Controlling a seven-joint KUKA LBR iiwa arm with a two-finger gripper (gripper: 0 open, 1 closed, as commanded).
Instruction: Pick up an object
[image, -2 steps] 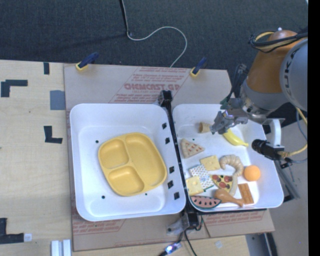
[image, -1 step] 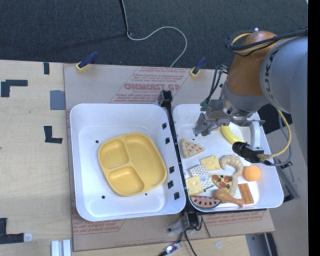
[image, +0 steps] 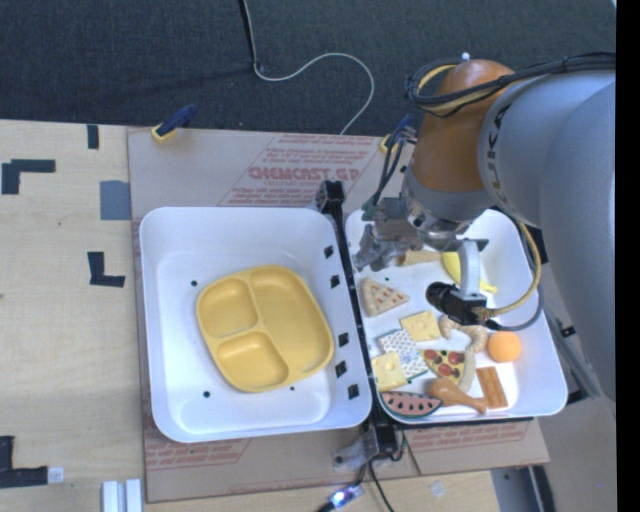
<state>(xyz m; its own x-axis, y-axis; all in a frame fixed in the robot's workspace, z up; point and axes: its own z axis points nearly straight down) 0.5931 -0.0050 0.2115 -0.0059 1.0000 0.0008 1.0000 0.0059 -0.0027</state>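
The right bin (image: 548, 400) holds several toy food pieces: a triangular cracker-like slice (image: 382, 296), a yellow cheese square (image: 420, 326), a checkered piece (image: 400, 343), a watermelon slice (image: 410, 404), a chicken drumstick (image: 455, 393), an orange ball (image: 505, 346) and an orange block (image: 491, 387). My gripper (image: 378, 250) hangs over the far left part of this bin, just above the triangular slice. Nothing can be seen in its grasp. The arm hides the back of the bin.
The left bin (image: 160, 300) contains a yellow three-compartment plate (image: 265, 328). A black-clipped divider wall (image: 345, 300) separates the two bins. Both bins rest on a cardboard sheet (image: 270, 170). A thin cable (image: 300, 70) lies behind it.
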